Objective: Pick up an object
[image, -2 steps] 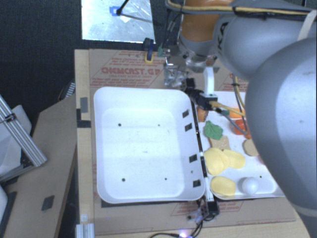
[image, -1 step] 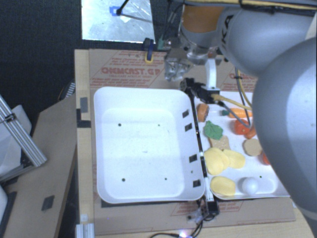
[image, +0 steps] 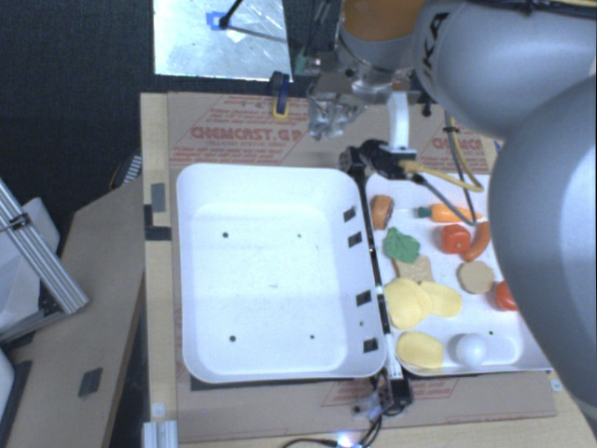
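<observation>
Nearest the camera, in the right bin (image: 438,367), a white ball (image: 469,348) is sitting just beside a yellow piece (image: 419,348) at the front wall. Behind them two more yellow slices (image: 408,303) are overlapping each other. A tan round disc (image: 476,276) is lying right of those, and a red bit (image: 505,295) is peeking out at the edge of my arm (image: 522,110), which is covering that bin's right side.

Further back, a green leafy piece (image: 401,245) is resting against a beige cracker-like piece (image: 417,269). A red tomato shape (image: 454,239) is touching an orange-red sausage shape (image: 479,239). Behind them a carrot (image: 451,215) is lying crosswise, and an orange chunk (image: 381,211) is sitting near the wall between the bins. All candidate objects for the pick are lying in this right bin, none in my grasp.

The left bin (image: 270,269) is sitting alongside, white, with small dark dots on its floor.

Beyond both bins, my gripper (image: 328,121) is hovering over the printed cardboard sheet (image: 233,131), past the left bin's far right corner and well apart from the objects. Too blurry here, so I cannot tell whether my jaws are apart or together; nothing is showing between them.

A blue and yellow clamp (image: 279,94) is standing just left of my gripper. Farthest back, a silver sheet (image: 219,21) is lying flat.
</observation>
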Tool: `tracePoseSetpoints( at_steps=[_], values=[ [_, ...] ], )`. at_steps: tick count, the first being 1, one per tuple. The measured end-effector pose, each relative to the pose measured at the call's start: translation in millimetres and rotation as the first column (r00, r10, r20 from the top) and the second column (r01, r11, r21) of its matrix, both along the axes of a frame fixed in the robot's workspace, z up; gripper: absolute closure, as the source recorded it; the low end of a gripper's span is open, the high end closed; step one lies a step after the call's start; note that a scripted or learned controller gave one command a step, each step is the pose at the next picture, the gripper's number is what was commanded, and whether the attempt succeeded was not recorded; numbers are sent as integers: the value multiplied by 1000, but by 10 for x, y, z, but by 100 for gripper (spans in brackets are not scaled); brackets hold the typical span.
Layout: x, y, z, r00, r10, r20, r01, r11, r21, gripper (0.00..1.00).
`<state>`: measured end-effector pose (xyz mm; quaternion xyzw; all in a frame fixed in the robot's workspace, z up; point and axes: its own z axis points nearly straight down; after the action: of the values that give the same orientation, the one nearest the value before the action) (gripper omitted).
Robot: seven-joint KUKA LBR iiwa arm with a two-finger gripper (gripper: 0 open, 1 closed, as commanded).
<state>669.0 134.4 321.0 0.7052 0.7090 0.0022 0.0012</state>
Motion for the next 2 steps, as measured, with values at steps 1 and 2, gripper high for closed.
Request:
tracePoseSetpoints(
  at_steps=[1, 2],
  values=[
    [-4, 200, -105, 1000, 0, -3, 0, 1000, -1, 100],
    [-3, 415, -95, 1000, 0, -2, 0, 1000, -1, 100]
  ],
)
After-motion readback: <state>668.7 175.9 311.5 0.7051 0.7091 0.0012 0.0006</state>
